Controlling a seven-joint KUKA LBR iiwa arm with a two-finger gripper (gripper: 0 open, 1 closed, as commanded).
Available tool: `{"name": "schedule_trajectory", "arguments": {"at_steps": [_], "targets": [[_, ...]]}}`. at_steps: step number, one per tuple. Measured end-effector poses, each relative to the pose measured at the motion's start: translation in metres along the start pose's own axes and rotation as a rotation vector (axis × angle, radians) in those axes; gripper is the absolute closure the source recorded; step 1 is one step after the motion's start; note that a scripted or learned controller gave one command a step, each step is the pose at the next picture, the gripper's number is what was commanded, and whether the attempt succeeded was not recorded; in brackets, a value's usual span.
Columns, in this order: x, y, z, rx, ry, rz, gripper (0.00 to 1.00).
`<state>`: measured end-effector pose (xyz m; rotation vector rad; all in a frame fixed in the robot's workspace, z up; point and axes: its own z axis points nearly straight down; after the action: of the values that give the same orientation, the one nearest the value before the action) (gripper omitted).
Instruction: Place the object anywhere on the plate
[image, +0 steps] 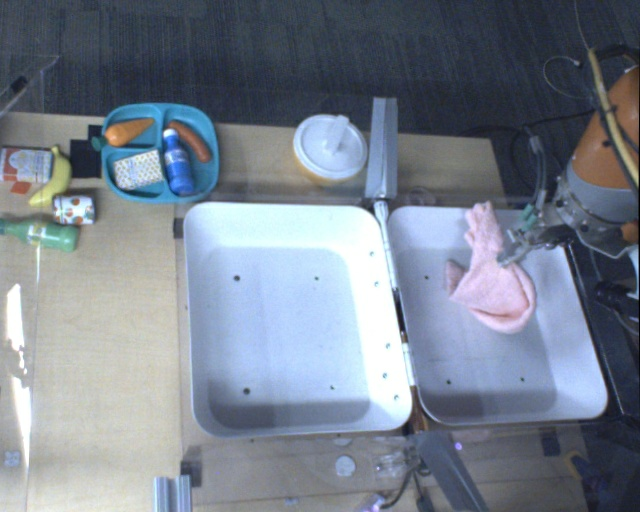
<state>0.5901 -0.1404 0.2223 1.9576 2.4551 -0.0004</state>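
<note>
The gripper (517, 247) is seen at the right edge of the pink cloth (490, 275), low over the right bin (560, 390); whether it is apart or clamped on the fabric cannot be told, since the tips merge with the cloth's edge. The cloth lies crumpled in the bin's upper half, one end drawn up toward the gripper. The grasp appears to be the step in hand. A firm pinch and lift are called for next, then carriage toward the divided teal plate (160, 152) well off beyond the left bin (290, 400).

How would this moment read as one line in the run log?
arm: over right bin | claw: at pink cloth, grip unclear | cloth: in right bin | left bin: no cloth | placing: not done
</note>
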Motion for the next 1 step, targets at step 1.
{"name": "schedule_trajectory", "arguments": {"at_steps": [1], "targets": [[0.0488,0.0215,0.0082,-0.001,0.001,-0.403,1.00]]}}
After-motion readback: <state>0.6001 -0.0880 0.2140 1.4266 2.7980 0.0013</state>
